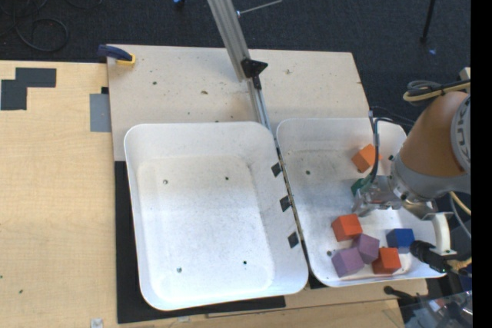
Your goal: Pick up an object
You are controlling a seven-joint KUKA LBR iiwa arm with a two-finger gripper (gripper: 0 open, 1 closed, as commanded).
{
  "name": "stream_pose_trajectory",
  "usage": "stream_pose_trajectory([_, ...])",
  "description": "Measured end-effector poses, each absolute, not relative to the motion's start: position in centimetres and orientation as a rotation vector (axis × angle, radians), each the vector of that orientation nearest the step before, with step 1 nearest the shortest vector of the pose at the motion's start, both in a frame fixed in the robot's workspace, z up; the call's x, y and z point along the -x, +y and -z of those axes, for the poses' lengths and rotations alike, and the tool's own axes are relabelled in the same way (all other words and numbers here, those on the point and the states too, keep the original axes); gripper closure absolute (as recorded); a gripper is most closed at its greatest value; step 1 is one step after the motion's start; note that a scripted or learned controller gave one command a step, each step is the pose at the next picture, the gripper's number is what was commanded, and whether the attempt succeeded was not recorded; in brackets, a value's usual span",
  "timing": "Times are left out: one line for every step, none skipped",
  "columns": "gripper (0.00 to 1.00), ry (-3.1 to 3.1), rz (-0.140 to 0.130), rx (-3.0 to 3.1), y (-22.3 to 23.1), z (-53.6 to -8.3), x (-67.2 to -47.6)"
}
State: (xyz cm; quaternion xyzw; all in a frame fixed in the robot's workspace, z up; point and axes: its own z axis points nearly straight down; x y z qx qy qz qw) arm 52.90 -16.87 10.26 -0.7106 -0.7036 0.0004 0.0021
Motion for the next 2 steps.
stream_pose_trajectory([1.0, -2.215, -0.002, 2.225, -17.7, -14.9, -53.5])
stream_pose_trajectory([1.0, -2.224, 0.002, 2.222, -17.4, -19.9, -54.5])
